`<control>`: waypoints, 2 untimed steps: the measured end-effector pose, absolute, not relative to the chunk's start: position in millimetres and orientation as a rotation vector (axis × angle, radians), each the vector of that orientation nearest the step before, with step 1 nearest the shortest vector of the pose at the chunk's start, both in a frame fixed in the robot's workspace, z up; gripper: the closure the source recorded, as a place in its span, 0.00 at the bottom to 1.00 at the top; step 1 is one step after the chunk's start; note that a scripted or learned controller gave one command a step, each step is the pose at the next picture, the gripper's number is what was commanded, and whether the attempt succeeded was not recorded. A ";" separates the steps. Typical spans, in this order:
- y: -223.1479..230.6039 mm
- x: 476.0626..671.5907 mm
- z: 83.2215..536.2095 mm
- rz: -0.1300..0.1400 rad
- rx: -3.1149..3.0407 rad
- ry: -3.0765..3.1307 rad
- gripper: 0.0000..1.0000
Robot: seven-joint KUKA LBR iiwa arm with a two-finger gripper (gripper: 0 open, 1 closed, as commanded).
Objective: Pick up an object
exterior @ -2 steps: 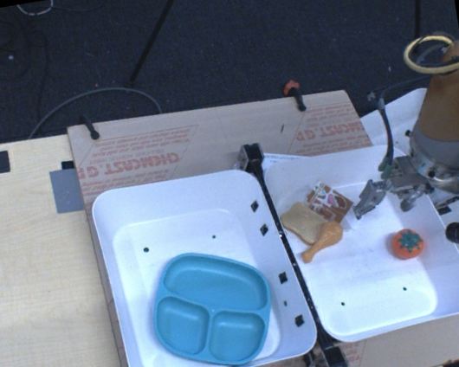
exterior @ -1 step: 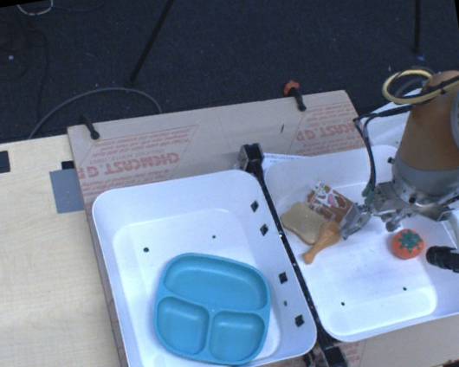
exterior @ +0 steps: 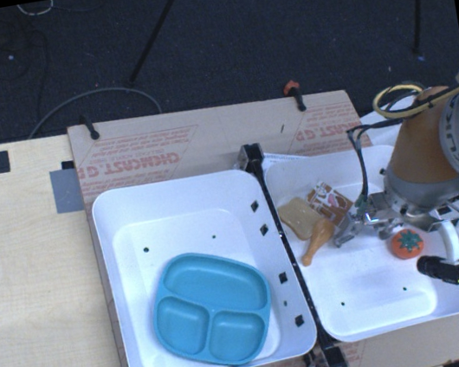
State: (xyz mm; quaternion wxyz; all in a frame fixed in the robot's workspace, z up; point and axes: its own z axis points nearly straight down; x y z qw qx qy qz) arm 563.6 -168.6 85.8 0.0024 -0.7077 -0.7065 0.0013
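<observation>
Two shallow white plastic bins sit side by side on a cardboard-covered bench, and the black divider strip (exterior: 281,248) between them serves as the landmark. Left of the strip, the left bin (exterior: 129,213) holds a light blue three-compartment plastic plate (exterior: 211,307), lying flat toward its near side. Right of the strip, in the right bin (exterior: 383,305), a tan wooden spatula-shaped tool (exterior: 307,224) lies just beside the strip, with a small brown-and-white patterned item (exterior: 329,197) touching its far edge. Farther right of the strip, the metal two-finger gripper (exterior: 349,230) of the grey arm with an orange band reaches toward the wooden tool's handle; how far apart it stands I cannot tell. A small orange tomato-like toy (exterior: 406,244) lies farther right still, under the wrist.
</observation>
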 end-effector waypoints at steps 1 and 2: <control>-169.6 564.0 97.7 0.002 -2.225 -2.213 1.00; -165.6 567.8 141.3 -0.001 -2.220 -2.224 1.00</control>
